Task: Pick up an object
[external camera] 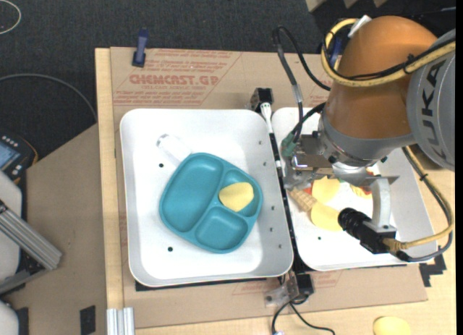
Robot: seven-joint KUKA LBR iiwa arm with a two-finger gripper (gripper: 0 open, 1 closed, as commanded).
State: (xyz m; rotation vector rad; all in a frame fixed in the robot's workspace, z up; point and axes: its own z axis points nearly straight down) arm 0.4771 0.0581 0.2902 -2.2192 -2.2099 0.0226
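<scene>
The left bin (137, 203) is sitting on the desk (108, 109) with a teal divided plate (189, 203) lying flat in its middle, and a pale yellow rounded piece (236, 195) is resting in the plate's right-hand compartment. A small clear item (165, 143) is lying just beyond the plate's upper left edge (too faint to name).

Moving right, the right bin (347, 257) is holding a cluster of small things close to its left wall: a waffle-patterned cone-like piece (301, 197), a pale yellow piece (325, 189) beside it, and another yellow rounded piece (323, 216) just below. Any of these could serve as the object to pick.

The arm's orange band (376, 73) is hanging over this bin, and the gripper (340, 174) is reaching down beneath it toward the cluster. I cannot tell how the gripper is set, since the wrist is covering it.

The main risk, as I judge it, is crowding: the pieces are lying touching or nearly so, and hard against the bin wall, so a closing gripper could be nudging one aside or catching two at once. The rounded yellow pieces look likely to roll or squirt out (smooth, curved surfaces). The black cable (369, 234) trailing across the bin could also be dragging things.
</scene>
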